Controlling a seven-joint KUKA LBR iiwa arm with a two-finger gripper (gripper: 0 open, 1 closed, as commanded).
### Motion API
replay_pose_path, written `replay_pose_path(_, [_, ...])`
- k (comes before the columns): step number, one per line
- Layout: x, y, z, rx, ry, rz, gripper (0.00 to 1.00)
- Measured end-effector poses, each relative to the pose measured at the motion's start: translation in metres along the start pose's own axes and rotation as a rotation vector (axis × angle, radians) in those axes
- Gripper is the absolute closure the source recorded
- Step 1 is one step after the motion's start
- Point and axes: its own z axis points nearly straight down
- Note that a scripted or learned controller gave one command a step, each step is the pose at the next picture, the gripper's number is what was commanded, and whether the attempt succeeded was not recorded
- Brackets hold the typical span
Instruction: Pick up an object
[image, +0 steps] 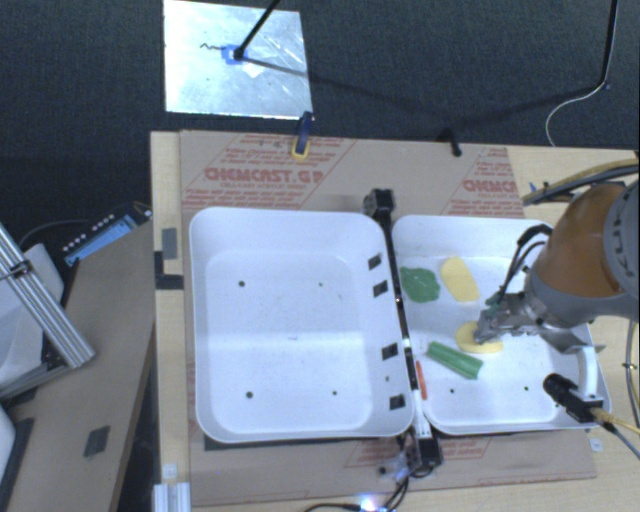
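**Gripper Down on Yellow Disc in Right Bin**

Seen from above: grey arm (590, 265) with orange band, reaching in from the right, gripper (492, 328) lowered onto a flat round yellow disc (480, 340) near the middle of the right bin (500, 415). Disc pale yellow, partly covered by the gripper. Impossible to tell from this angle whether anything is pinched. Just beside the disc, toward the front, a long green piece (455, 360) lying at a slant. Farther back, an oval yellow piece (460, 279) next to a dark green leafy-looking lump (420, 284). Left bin (290, 325) alongside, the two bins touching along a black hinge-like strip (395, 310). Cardboard sheet (270, 170) under both bins.
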Motion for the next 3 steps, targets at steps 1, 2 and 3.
replay_pose_path(1, [0.053, 0.005, -0.194, -0.014, -0.001, -0.009, 1.0])
replay_pose_path(2, [0.008, -0.038, -0.272, -0.003, -0.004, 0.003, 1.0])
replay_pose_path(3, [0.003, -0.018, -0.409, -0.014, -0.006, -0.003, 1.0])
